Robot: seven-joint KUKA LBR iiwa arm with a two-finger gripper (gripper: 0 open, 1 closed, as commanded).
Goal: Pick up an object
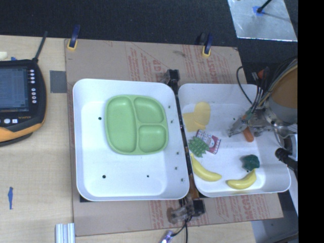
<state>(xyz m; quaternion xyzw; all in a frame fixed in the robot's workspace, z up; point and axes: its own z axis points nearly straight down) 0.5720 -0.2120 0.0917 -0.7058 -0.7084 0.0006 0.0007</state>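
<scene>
I see the metal two-finger gripper low over the right shallow white bin at three o'clock, an orange carrot-like piece just beside it; grip state I cannot tell. Two yellow plastic bananas lie at six o'clock.

small orange object, right bin, just beside the gripper
</scene>
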